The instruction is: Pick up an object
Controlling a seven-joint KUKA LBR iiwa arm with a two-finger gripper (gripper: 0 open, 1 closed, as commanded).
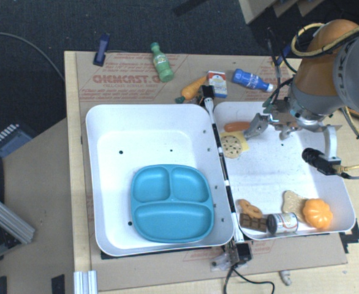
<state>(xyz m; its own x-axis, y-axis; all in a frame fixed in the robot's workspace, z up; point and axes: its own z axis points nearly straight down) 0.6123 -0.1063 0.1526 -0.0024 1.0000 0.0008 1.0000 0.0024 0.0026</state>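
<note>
My gripper (291,135) hangs over the far part of the right bin (345,196), open, its fingers spread wide with nothing between them. Just left of the left finger (255,127) lie a red-orange sausage (235,126) and a round cookie (231,144). Along the bin's near edge sit an orange pumpkin (317,213), a tan cracker (291,200), a small can (282,223), a brown chocolate bar (253,223) and a brown pretzel (249,207). The floor of the bin under the gripper is bare.
The left bin (106,133) holds a blue divided plate (170,202). Behind the bins on the board lie a green bottle (162,63), a blue bottle (251,79), a carrot (195,89), a small carton (217,83) and a blue marker (101,49). A black part (317,158) hangs below the right finger.
</note>
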